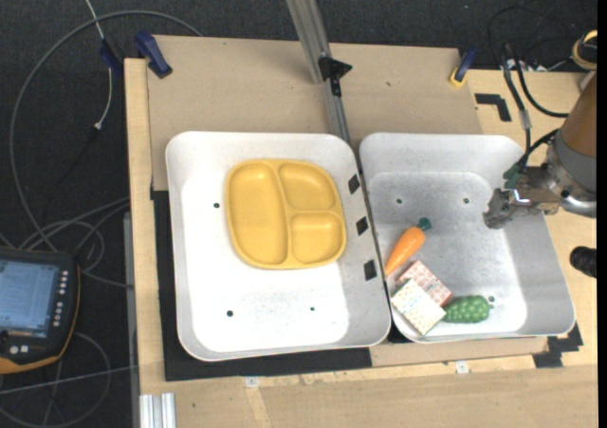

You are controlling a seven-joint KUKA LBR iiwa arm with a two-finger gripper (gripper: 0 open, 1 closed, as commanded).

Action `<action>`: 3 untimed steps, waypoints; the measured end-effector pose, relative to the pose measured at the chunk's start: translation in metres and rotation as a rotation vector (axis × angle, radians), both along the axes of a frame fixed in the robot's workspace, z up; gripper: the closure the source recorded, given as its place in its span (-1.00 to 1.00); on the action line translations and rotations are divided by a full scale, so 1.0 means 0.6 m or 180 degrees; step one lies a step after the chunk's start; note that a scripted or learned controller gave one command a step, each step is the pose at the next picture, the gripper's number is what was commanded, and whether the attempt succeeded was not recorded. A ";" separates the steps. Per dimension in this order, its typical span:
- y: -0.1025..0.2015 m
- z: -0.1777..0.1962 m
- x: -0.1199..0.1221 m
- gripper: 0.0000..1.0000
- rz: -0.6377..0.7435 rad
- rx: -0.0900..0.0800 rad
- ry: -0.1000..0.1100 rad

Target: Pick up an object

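Yellow tray [285, 213] fills left bin [190, 227]; carrot [405, 249] in right bin [531, 265].

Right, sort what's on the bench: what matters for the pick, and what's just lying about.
For the pick:
carrot
patterned box
green toy
right bin holding all three
gripper above that bin

Lying about:
yellow tray in the left bin
blue clamps
pendant
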State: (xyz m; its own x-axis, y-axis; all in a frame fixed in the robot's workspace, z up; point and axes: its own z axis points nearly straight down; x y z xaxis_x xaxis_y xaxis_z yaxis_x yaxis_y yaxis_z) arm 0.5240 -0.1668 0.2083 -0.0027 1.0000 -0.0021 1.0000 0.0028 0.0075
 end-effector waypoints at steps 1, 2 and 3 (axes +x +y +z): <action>0.000 0.068 0.002 1.00 -0.0003 0.0001 0.0005; 0.077 0.075 -0.005 1.00 0.0011 0.0017 0.0027; 0.185 0.071 -0.004 1.00 0.0016 0.0021 0.0030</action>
